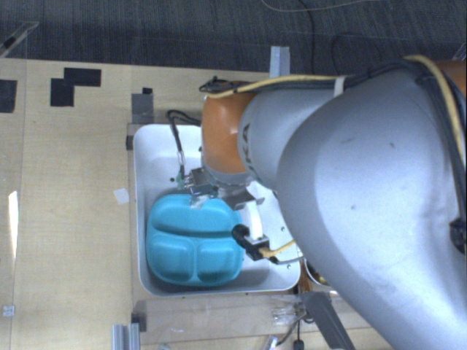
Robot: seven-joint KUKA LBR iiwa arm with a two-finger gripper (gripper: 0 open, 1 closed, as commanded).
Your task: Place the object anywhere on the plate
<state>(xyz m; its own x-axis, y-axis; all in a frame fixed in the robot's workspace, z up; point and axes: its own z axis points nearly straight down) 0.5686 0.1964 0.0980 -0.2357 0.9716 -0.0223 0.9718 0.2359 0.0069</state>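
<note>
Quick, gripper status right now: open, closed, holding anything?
Gripper: cannot be told; it sits at the far edge of the blue divided plate, and the wrist hides what it may hold.

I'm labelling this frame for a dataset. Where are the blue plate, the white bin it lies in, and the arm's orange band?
blue plate (193, 243): camera view, on the ridge between its compartments.
white bin (157, 155): camera view, bare floor near its far left corner.
orange band (219, 137): camera view, its left face.
</note>
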